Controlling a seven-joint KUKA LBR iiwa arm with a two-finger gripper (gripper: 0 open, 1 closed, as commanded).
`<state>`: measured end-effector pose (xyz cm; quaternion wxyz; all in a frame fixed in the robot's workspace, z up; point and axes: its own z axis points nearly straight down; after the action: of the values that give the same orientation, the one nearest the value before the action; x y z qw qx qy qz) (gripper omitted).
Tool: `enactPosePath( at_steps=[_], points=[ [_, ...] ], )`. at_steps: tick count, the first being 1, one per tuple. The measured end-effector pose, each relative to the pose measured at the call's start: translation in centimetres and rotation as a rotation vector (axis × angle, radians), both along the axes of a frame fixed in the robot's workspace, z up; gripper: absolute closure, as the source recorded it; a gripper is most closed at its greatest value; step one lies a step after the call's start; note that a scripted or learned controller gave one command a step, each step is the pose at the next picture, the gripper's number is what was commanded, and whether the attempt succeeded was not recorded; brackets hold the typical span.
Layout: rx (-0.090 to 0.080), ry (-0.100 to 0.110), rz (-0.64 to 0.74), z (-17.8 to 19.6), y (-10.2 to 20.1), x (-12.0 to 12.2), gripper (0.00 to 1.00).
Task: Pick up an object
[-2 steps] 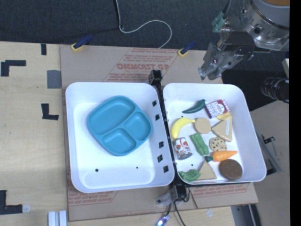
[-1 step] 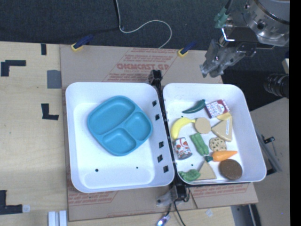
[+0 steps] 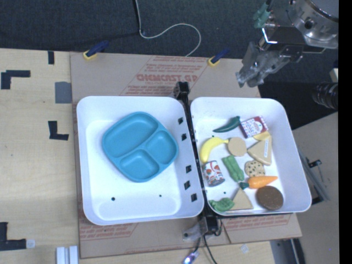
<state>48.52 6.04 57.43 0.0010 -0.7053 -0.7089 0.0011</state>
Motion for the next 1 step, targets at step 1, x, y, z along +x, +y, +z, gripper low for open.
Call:
enactPosePath(
  at_steps=[1],
  points=[
    [0.000, 0.001, 0.000, 0.99, 0.01, 0.04, 1.00]
  ],
)
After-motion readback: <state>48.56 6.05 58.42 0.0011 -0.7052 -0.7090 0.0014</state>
